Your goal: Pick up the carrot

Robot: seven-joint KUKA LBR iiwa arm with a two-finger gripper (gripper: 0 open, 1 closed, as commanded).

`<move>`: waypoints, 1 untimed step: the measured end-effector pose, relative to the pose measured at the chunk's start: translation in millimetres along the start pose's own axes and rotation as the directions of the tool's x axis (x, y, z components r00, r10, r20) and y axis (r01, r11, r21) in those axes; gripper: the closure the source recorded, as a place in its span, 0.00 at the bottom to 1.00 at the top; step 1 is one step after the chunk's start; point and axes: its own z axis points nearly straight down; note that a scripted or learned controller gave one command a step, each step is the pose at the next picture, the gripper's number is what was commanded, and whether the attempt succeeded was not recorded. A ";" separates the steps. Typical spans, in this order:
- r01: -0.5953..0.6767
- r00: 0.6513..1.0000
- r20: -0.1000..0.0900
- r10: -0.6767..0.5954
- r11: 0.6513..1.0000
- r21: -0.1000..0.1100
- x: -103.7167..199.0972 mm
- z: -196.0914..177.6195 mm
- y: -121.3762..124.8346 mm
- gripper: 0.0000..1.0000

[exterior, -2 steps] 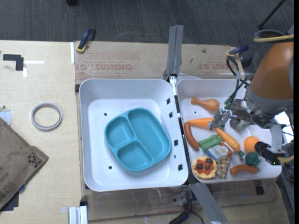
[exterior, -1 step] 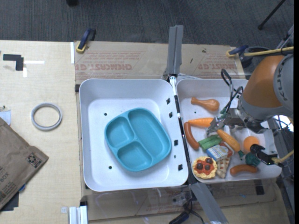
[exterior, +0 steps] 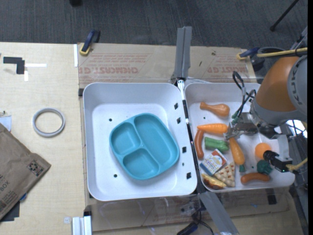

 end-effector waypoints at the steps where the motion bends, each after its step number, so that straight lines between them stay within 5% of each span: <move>1: -0.283 0.959 0.002 0.283 0.959 -0.001 65.2 -122.5 -31.9 1.00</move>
